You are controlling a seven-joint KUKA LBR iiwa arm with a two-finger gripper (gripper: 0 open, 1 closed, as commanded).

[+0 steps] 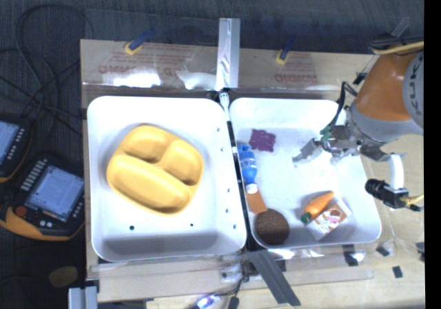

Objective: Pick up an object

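The tool (308, 151) hung over bare floor of the right bin (289, 109), whether released or clenched I couldn't tell; the nearest pick, the carrot (318, 203), lay nearer the bin's front, resting against a carton (329, 220) — a careless drop risked catching nothing

The bench (96, 52) bears two white bins (103, 232) side by side, plus what looks like plastic sheeting (158, 63).
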